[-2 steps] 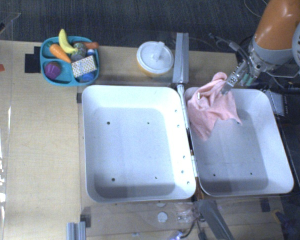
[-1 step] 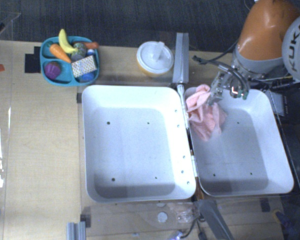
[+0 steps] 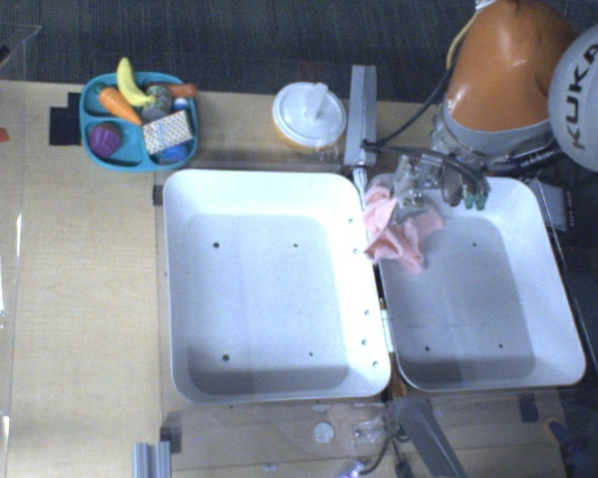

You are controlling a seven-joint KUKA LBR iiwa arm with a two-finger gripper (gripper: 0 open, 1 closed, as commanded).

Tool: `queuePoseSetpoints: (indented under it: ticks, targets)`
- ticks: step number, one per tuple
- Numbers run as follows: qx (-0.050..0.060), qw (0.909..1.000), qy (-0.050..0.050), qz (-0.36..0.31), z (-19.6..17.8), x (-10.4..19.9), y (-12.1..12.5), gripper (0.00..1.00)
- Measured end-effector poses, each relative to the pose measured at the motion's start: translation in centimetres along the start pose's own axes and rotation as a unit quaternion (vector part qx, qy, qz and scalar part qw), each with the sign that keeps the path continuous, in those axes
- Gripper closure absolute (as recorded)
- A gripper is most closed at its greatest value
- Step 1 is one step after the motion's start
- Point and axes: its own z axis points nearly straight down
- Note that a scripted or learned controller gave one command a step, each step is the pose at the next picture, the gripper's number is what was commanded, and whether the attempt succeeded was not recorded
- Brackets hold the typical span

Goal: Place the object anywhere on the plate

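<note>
Smooth white bins, crumpled pink cloth

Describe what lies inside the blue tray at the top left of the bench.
The blue tray holds a banana, a carrot, a purple item and a speckled block. Anything beneath them is covered.

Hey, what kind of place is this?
Probably a robot lab bench: a KUKA arm reaching over two white bins, with a tray of toy food nearby.
</note>
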Motion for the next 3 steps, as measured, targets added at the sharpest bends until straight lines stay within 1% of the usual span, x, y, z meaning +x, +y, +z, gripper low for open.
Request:
queuePoseSetpoints:
  ticks: [1, 2, 3]
  targets:
    - [-0.001, 1.0000, 0.001, -0.001, -0.9, 2.7, 5.1, 1.00]
    - [-0.001, 1.0000, 0.002, -0.001, 0.2, 4.7, 9.5, 1.00]
    - [-0.001, 1.0000, 0.003, -0.002, -0.7, 7.5, 13.7, 1.00]
